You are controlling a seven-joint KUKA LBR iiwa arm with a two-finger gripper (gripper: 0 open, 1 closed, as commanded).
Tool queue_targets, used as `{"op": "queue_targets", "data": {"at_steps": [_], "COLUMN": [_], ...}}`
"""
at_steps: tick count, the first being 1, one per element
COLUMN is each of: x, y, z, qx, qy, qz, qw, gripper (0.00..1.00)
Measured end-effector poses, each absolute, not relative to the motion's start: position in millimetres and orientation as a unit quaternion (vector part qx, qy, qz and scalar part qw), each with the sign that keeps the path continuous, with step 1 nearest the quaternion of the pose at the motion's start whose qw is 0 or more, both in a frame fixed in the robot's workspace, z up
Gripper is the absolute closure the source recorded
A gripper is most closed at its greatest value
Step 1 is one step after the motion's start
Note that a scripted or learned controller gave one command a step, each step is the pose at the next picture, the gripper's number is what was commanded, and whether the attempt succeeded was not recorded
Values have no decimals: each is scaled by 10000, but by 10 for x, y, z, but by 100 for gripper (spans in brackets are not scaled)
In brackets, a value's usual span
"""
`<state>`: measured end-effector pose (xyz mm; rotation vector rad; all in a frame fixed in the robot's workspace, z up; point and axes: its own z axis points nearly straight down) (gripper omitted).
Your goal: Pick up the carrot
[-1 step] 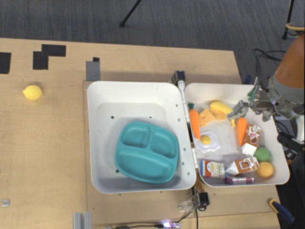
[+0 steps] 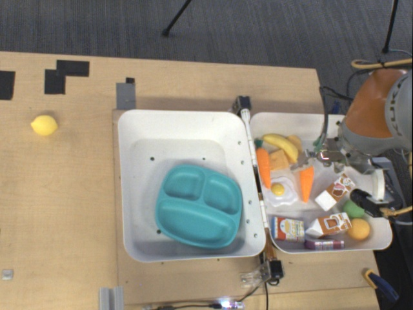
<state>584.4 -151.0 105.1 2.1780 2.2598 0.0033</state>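
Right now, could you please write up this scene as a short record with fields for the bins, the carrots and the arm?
left bin: holds a teal divided tray
right bin: toy food, crowded
carrots: two; carrot by the divider lies along the bin's left wall; second carrot sits mid-bin, tip pointing down
near the carrots: banana, fried egg
arm: over the right bin's upper right part
gripper: just above the second carrot; grasp cannot be told
bench: a lemon lies far left
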Motion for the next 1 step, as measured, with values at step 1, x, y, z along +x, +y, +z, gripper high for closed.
{"op": "queue_targets", "data": {"at_steps": [1], "x": [5855], "y": [-1506], "z": [1159], "qx": [6934], "qy": [7205], "qz": [17], "qw": [26], "gripper": [100]}}
